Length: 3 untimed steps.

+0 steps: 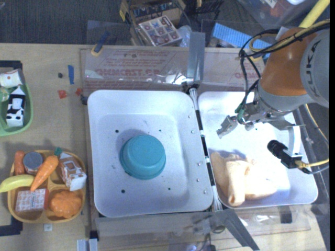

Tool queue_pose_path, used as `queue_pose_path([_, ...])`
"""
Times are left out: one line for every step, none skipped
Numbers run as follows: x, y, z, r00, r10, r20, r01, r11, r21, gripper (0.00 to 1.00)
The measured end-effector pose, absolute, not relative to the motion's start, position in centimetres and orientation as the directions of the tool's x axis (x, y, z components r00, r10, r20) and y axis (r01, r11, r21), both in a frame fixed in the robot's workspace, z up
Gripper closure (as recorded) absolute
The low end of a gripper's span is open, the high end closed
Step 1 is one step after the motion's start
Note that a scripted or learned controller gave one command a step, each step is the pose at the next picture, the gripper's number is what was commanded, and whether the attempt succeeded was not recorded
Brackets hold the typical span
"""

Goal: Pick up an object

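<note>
1 yellow cloth (245, 179) | 1 teal bowl (143, 156) | fingers (226, 126) open, gripping nothing

Left of the bins, a toy-food tray (10, 203) and green dish (25, 120).

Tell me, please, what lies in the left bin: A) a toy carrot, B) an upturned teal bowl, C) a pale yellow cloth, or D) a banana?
B: the teal bowl sits upturned near the middle of the left bin, while the pale yellow cloth lies in the right bin, and the carrot and banana rest on a tray outside both.
</note>
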<state>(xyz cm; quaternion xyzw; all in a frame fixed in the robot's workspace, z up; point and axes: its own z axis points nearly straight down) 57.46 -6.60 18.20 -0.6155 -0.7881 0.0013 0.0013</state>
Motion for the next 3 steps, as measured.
queue_pose_path([49.4,-13.7,8.9,-0.391,0.921,-0.003,0.921,0.391,0.008,0.00])
queue_pose_path([49.4,-13.7,9.8,-0.386,0.922,-0.001,0.922,0.386,0.011,1.00])
queue_pose_path([52.7,-10.9,9.1,-0.328,0.945,-0.010,0.945,0.328,0.012,1.00])
